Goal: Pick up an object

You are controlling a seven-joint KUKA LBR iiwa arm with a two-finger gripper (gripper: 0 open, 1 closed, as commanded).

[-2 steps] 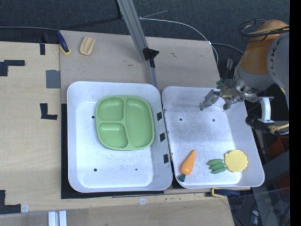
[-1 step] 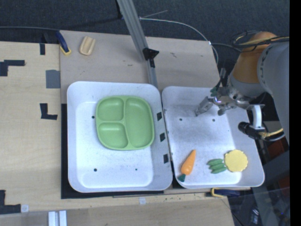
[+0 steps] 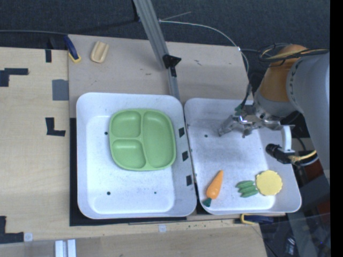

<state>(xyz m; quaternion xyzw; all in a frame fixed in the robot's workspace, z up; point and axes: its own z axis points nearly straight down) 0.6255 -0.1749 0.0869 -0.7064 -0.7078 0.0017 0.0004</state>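
Gripper point(image 3: 234, 126) hovers over the right bin point(image 3: 225, 154), fingers spread apart and holding nothing. Toy carrot point(image 3: 215, 184) lies near the bin's front edge, toy pineapple point(image 3: 262, 184) beside it. Green divided plate point(image 3: 142, 139) sits in the left bin point(image 3: 91, 159).

No readable text, labels, brands, numbers or signs anywhere in the view.
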